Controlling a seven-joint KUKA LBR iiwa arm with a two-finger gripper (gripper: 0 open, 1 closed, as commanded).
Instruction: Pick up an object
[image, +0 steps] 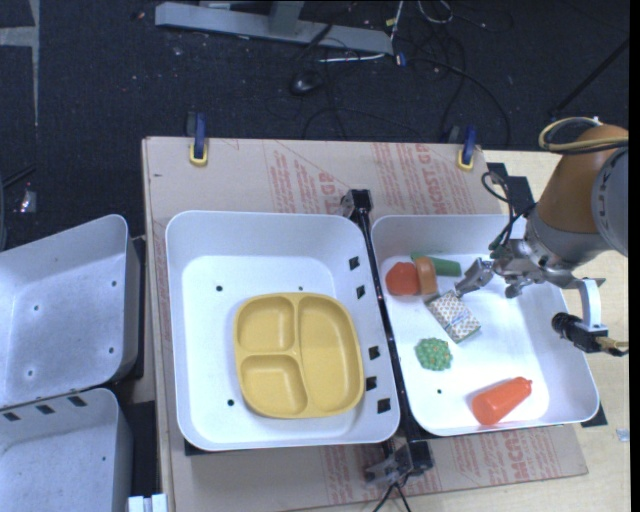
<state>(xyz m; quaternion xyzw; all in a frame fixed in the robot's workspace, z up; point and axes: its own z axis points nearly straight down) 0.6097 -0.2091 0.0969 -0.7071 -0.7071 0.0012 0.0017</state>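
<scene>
Hand (478, 277) sits in the right bin (560, 400), fingers apart, holding nothing. The patterned box (455, 316) lies just beside it toward the bench's front edge, long axis diagonal.

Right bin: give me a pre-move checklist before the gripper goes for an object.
1. Gripper is above the right bin: ok.
2. Nothing is seen between its fingers: ok.
3. Finger opening wide enough for a grasp: cannot tell.
4. Patterned box lies nearest the gripper, just below and left of it: ok.
5. Box has room around it: not ok, the red piece and orange piece crowd its upper end.
6. Green ball and orange carrot-like toy lie apart as easier picks: ok.
</scene>
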